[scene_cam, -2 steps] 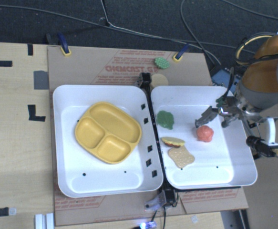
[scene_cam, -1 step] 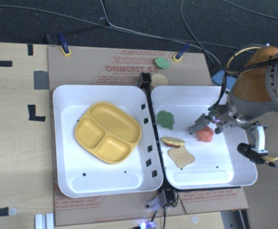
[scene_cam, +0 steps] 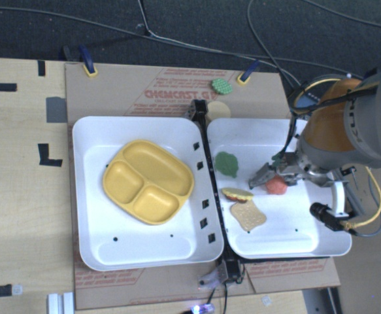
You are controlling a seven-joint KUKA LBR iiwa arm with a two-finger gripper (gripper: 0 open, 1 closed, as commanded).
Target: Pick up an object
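Observation:
In the right bin [scene_cam: 308,241] lie several toy foods: a green leafy piece [scene_cam: 227,163], a small red piece [scene_cam: 277,187], a yellow-and-red slice [scene_cam: 237,193] and a tan bread slice [scene_cam: 248,216]. My gripper [scene_cam: 266,176] reaches in from the right, low over the bin's middle. Its tip sits right beside the upper left edge of the red piece. The wrist hides part of that piece. Whether the red piece is touched by the gripper cannot be told.
The left bin [scene_cam: 92,234] holds a yellow divided plate [scene_cam: 149,180]. A green dotted piece [scene_cam: 221,86] lies on the cardboard behind the bins. A black divider [scene_cam: 206,169] runs between the bins. Cables cross the dark floor at the back.

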